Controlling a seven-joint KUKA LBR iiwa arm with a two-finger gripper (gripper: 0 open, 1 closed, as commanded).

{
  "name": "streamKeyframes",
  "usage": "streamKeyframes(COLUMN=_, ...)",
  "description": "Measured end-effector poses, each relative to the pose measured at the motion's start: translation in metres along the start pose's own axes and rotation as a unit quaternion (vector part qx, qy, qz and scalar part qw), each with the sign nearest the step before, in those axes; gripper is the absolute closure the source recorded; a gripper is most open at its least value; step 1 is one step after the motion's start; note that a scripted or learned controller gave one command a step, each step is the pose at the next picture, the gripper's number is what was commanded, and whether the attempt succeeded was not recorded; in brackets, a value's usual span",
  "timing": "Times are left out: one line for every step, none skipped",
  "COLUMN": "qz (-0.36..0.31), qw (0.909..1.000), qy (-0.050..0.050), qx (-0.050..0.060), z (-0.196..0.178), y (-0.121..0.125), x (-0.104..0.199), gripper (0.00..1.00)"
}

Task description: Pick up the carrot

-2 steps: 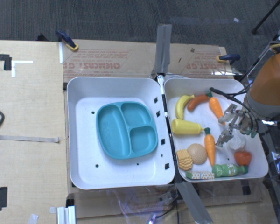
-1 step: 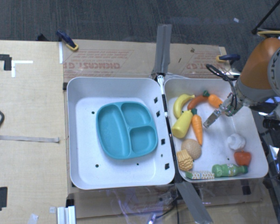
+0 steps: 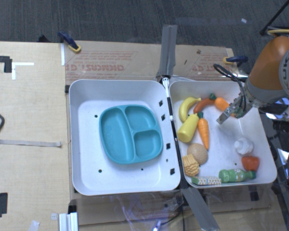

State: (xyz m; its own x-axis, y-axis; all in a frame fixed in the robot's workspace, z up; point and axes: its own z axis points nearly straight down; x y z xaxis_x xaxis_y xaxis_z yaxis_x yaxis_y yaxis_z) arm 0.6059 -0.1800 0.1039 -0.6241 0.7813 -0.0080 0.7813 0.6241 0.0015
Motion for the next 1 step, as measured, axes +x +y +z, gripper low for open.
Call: streamKeyframes(qz=0.057, qw=0.9983, qy=0.003, qx=0.001, z=-0.0621, y=0.04, x=0.0492, gripper=1.0)
